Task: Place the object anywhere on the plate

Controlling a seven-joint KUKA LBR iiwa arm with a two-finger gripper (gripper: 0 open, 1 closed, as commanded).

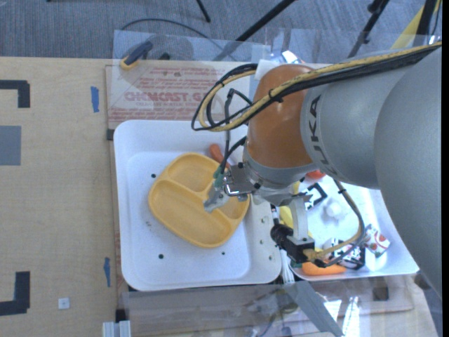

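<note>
— Whether carrying the object or not, whether open or shut: impossible to tell at the gripper.
— Then lower gently onto the yellow plate just beneath, in the left bin. Keep left of the rim, release flat, lift straight.

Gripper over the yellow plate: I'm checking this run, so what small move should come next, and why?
Probably lower a little before any release. The gripper sits above the right side of the yellow divided plate in the left bin; whether its fingers hold anything is too unclear to tell.
</note>
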